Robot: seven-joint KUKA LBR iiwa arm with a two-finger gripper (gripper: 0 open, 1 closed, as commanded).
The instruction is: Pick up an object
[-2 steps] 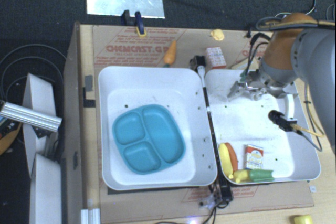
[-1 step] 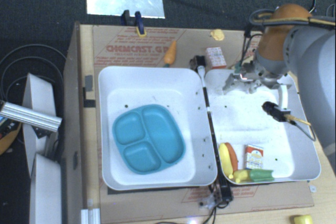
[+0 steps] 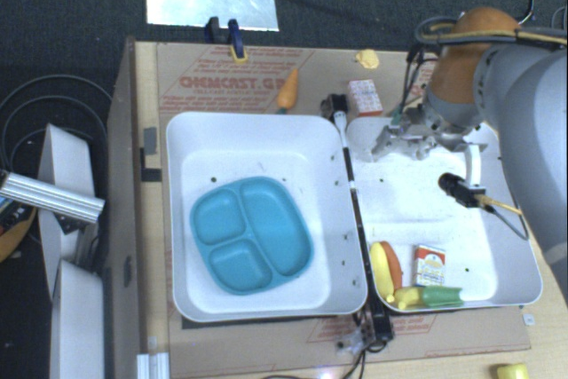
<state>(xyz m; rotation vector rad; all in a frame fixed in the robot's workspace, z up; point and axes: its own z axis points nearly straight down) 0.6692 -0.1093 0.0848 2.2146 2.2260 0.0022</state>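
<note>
Right white bin (image 3: 497, 275): yellow banana-shaped toy (image 3: 382, 266), orange carrot-shaped piece (image 3: 394, 264), small red-and-white carton (image 3: 429, 264), green block (image 3: 441, 296), all clustered at the near edge. Left white bin (image 3: 191, 155): blue three-compartment tray (image 3: 251, 232). Metal two-finger gripper (image 3: 399, 142): over right bin's far corner, nothing visibly held, well apart from the cluster.

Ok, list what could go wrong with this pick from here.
1. The gripper sits near the right bin's far left corner, while the banana, red box and green piece are bunched at the near edge; closing here would likely catch nothing.
2. Those items touch each other against the wall, so a grasp there may nudge neighbours or clip the rim.
</note>
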